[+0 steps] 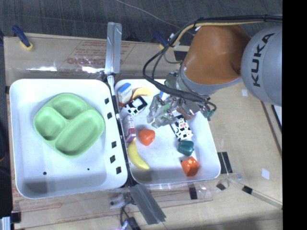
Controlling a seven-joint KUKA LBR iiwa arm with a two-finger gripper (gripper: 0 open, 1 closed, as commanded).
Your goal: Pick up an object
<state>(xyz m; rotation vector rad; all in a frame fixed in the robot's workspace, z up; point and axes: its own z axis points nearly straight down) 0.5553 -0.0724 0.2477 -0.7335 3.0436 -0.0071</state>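
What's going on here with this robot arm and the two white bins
A grey KUKA arm reaches in from the right, with its pincer low over the right bin. That bin holds small items: two orange pieces, a teal piece, a banana near the front, and black-and-white spotted toys. The left bin holds a green divided plate. Whether the pincer has caught anything cannot be told from here.
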